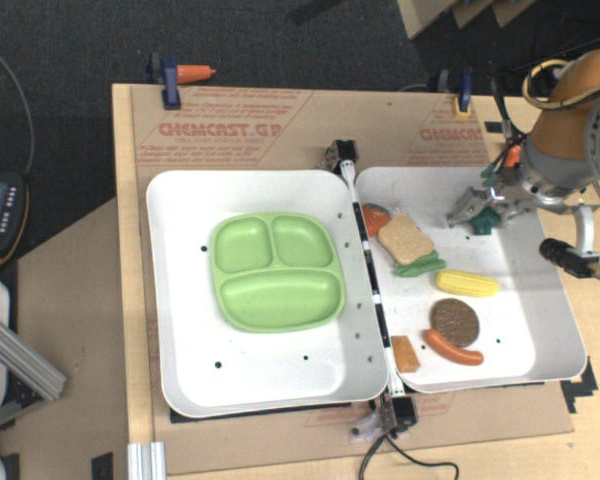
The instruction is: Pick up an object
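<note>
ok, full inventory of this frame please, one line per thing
bins: 2, white, side by side on the bench
divided plate: 1, green, three compartments, middle of the left bin
bread slice: 1, tan, right bin near the divider
green vegetable: 1, green, under the bread's front edge
red-orange piece: 1, right bin, behind the bread
corn cob: 1, yellow, centre of the right bin
patty: 1, brown, round, front of the right bin
sausage: 1, red-orange, just in front of the patty
small block: 1, orange, front left corner of the right bin
clamps: 2, blue, far edge of the board
arm: 1, grey with an orange band, from the right
tool: 1, low over the back of the right bin
</note>
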Controlling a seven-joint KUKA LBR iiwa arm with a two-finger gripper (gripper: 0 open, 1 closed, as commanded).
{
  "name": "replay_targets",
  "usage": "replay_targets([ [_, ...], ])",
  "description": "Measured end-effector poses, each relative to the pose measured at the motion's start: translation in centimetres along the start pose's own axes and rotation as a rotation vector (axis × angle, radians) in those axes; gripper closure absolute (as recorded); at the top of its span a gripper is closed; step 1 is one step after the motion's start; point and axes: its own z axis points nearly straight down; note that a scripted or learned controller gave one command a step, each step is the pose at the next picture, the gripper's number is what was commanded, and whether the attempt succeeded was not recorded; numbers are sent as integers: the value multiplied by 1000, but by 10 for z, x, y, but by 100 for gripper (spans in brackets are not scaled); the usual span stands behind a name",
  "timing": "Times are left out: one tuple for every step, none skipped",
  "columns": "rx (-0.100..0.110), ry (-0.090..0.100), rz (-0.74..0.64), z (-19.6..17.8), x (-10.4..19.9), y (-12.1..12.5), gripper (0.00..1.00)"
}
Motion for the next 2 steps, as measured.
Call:
replay_targets([
  [-6,-8,1,-12,-3,0,100],
  [5,-5,-3,1,68,19,100],
])
